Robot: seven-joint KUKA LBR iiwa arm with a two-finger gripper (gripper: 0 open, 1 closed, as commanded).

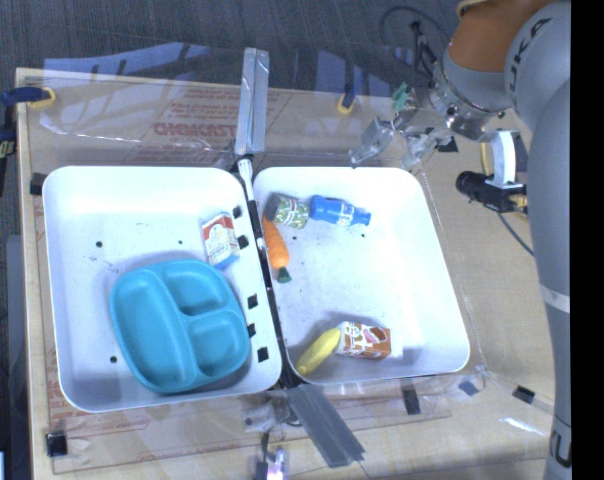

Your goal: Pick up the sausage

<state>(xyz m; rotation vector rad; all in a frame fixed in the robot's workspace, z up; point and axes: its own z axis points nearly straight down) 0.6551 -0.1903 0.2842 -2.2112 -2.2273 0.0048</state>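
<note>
The sausage [363, 340], a brown-and-white wrapped pack, lies flat near the right bin's front edge, touching a yellow banana

Bright, even light — soft focus

Pale wood bench [502, 298] w/ clear plastic sheet [132, 98], dark grey carpet floor [132, 13] behind, blue clamp [22, 96] at left.

One fixed overhead camera; slanted down on both bins [422, 268].
</note>
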